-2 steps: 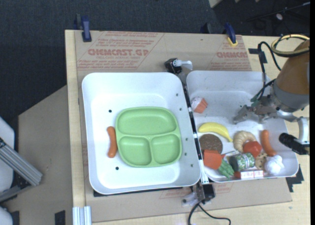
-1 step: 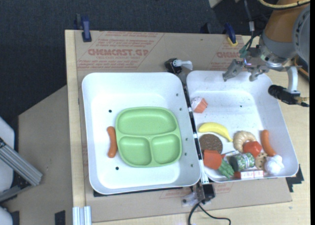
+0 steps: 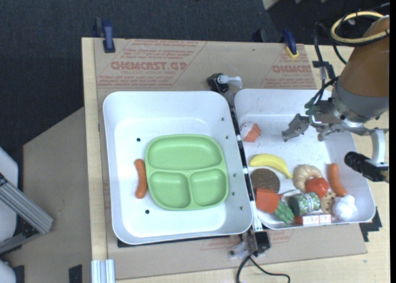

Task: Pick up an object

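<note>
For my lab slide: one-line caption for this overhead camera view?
Gripper poised above the right bin of toy food; green divided plate and sausage in left bin.

So the bench [image 3: 185, 59] is a brown board with red "CHEMCAST" lettering printed across the back part, some of it reading backwards. Two blue clamps [image 3: 108, 35] grip its far edge, one toward the left corner and one toward the right. Sitting directly on it are two shallow white bins side by side, touching along the middle: the left bin [image 3: 117, 170] and the right bin [image 3: 272, 99]. A small black and white fitting [image 3: 221, 82] sits on the board just behind where the bins meet, and a black cable [image 3: 250, 263] trails off the front edge.
</note>
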Action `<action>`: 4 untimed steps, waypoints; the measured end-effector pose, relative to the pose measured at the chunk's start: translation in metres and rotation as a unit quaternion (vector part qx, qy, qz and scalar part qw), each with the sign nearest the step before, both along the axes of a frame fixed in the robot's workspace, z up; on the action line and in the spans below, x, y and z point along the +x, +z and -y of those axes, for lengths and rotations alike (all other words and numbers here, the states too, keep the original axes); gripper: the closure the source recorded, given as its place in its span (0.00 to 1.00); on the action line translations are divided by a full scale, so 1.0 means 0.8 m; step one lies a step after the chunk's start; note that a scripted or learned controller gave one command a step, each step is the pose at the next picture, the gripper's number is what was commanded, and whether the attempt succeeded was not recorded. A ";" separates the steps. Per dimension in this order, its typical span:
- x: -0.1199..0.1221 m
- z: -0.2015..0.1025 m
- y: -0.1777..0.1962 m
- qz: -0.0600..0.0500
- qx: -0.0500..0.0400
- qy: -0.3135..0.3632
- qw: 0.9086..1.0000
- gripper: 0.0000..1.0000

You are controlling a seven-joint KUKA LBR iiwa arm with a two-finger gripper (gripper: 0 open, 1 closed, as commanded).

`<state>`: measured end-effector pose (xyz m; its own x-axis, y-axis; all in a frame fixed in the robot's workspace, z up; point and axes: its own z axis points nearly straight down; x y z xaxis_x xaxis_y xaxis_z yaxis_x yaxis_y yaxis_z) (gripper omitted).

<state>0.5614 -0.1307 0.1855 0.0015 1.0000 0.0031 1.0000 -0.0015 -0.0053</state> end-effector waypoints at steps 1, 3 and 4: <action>-0.074 -0.037 -0.111 -0.005 0.001 0.001 1.000 0.00; -0.022 0.001 -0.126 0.000 0.000 0.001 1.000 0.00; 0.059 0.025 -0.125 0.006 -0.003 0.002 1.000 0.00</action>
